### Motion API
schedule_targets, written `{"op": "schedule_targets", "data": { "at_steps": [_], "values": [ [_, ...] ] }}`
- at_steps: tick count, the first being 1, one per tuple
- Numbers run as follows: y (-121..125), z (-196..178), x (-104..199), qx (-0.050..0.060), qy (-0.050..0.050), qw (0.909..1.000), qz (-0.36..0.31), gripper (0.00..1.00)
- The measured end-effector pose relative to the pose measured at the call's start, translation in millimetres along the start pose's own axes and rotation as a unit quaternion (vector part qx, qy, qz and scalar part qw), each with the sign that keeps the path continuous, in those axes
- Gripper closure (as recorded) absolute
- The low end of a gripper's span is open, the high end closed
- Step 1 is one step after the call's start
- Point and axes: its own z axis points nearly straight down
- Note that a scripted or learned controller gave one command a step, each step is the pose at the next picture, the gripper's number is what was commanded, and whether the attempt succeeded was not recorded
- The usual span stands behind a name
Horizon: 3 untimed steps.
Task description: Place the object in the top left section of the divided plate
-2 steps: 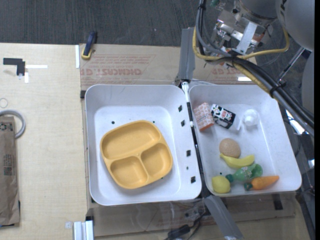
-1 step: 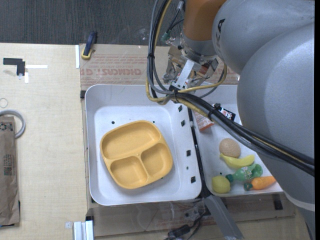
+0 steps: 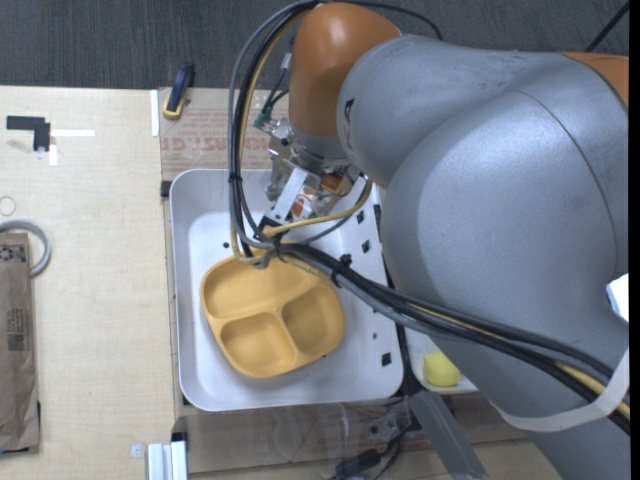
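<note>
- One divided plate (image 3: 272, 317), tan-yellow, 3 sections, sits in the left white bin (image 3: 195, 368); it's the landmark here.
- One yellow object (image 3: 440, 370), small and round, lies right of the plate in the 2nd bin, well apart from the plate, partly cut off by the arm.
- One arm (image 3: 480, 198), grey w/ orange band, covers most of the space right of and above the plate.
- Gripper (image 3: 295, 200) hangs just above the plate's top edge; cables cross in front, so can't tell if fingers are spread or pressed together.
- 2nd bin mostly hidden under the arm.
- Left of the plate, on the bench (image 3: 90, 268): brown packet (image 3: 15, 338), black bracket (image 3: 28, 128). Blue-yellow tool (image 3: 179, 90) up-left of the plate.
</note>
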Motion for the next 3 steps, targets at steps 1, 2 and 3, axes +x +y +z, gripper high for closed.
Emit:
{"op": "schedule_targets", "data": {
  "at_steps": [1,2,3],
  "values": [
    [-48.0,27.0,7.1,-0.003,0.004,0.9978,0.066,1.00],
    [-49.7,31.0,5.7,-0.001,0.001,0.9978,0.066,0.00],
    [-37.7,53.9,47.3,0.002,-0.001,0.9996,0.027,0.00]
  ]
}}
